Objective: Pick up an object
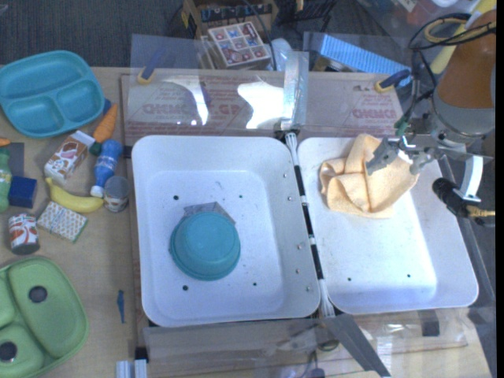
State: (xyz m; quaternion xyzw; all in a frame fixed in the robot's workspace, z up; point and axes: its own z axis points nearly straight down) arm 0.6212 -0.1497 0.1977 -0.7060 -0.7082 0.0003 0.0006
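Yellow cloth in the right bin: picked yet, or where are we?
Done: gripper has reached the yellow cloth in the right bin. In hand: fingers sit at its upper edge; a grasp can't be confirmed. Left: lifting it; the cloth lies on the bin floor.

A single fixed camera looks down at a slant from above the bench's near side, far enough back to take in both white bins, the left bin (157, 211) and right bin (409, 266), with the arm (465, 77) entering from the right.
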